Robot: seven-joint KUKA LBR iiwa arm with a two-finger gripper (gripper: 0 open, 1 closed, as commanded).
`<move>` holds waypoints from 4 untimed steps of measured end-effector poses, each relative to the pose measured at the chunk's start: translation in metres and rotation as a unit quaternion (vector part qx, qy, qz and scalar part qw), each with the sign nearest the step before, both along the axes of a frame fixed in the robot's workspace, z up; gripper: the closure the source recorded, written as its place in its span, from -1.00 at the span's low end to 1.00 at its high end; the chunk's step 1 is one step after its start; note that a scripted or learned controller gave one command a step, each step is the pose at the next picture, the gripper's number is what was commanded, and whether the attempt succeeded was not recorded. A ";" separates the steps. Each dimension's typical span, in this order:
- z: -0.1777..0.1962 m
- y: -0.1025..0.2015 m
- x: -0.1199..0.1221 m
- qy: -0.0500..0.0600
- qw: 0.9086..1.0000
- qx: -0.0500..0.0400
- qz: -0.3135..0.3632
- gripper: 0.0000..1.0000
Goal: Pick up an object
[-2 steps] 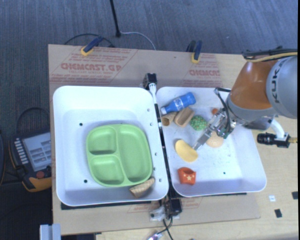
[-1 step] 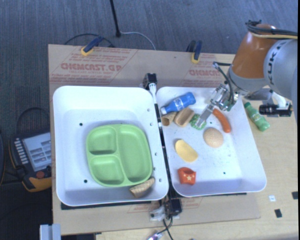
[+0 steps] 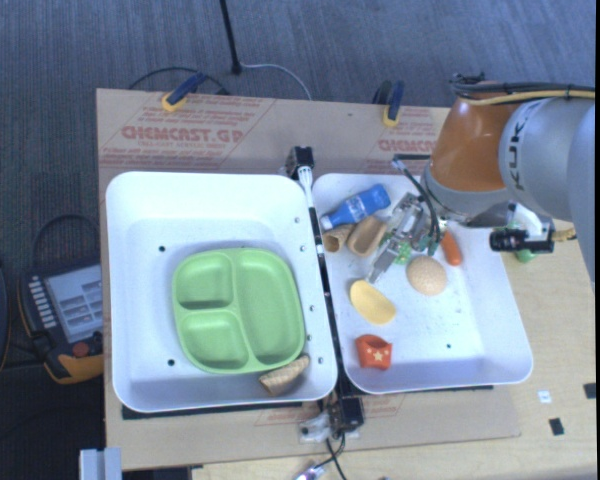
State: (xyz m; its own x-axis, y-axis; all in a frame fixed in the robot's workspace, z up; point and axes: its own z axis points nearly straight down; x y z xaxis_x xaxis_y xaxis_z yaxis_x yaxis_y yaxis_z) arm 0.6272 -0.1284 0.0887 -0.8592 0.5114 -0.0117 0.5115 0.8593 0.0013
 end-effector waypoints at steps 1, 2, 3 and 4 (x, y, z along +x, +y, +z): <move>0.001 0.020 -0.040 -0.003 0.997 -0.001 0.071 -1.00; 0.000 0.034 0.019 0.013 0.999 0.002 0.034 -1.00; 0.000 0.033 0.019 0.013 0.999 0.002 0.034 -1.00; 0.000 0.025 0.021 0.013 0.989 -0.002 0.150 -1.00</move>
State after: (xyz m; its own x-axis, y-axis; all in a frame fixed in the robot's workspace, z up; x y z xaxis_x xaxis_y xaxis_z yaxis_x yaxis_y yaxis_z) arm 0.6480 -0.1030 0.0886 -0.9724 0.2330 0.0107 0.2329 0.9724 -0.0132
